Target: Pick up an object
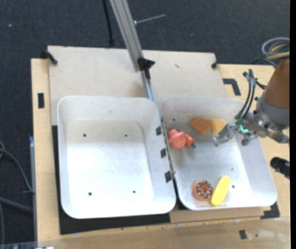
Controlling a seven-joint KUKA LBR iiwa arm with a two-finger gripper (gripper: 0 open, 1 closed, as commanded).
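The right bin holds several small toys. A pink toy lies by its left wall. An orange waffle-like piece and a pale yellow piece sit near the back. At the front lie a brown ring-shaped donut and a yellow oblong piece. My gripper hangs over the right bin, just right of and below the pale yellow piece, with the arm's orange band above it at the right edge. I see nothing held between the fingers.
The left bin stands beside the right one, their walls meeting in the middle. A slanted metal pole rises from behind the bins. Cables lie on the dark floor at the left.
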